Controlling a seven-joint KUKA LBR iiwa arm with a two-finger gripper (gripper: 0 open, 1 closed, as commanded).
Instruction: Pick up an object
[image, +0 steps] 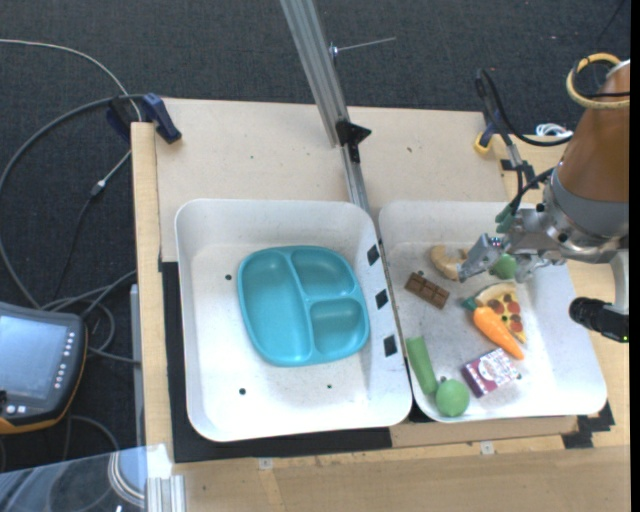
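My gripper hangs over the upper middle of the right bin, on the grey arm with the orange band that comes in from the right. A small green object shows right at the gripper's tip; whether it is gripped is unclear. Just left of it lies a tan piece. Below are a brown chocolate bar, a pizza slice and an orange carrot. Nearer the front lie a green cucumber, a green lime and a purple packet.
The left bin holds a teal divided plate. A metal pole slants down from the top to the ridge between the bins. Cables run along the bench's top right, and a black part juts in at the right.
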